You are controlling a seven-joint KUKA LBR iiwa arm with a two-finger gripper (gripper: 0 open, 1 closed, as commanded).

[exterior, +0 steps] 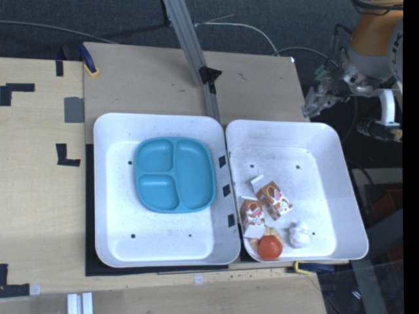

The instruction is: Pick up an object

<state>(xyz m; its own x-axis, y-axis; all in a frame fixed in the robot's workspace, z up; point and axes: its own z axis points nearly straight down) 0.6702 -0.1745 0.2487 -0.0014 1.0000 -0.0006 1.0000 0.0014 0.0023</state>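
Beyond right bin [340, 175] corner: gripper [314, 104], above bench.

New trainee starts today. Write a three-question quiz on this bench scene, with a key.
1. True or false: the blue divided plate lies in the left bin.
2. Which sits nearest the right bin's front edge? A) red tomato-like ball B) the blue plate C) the tool
3. Fill in: the tool hangs outside the right bin, past its ____ right corner.

Key: 1 true; 2 A; 3 far (top in the camera view).
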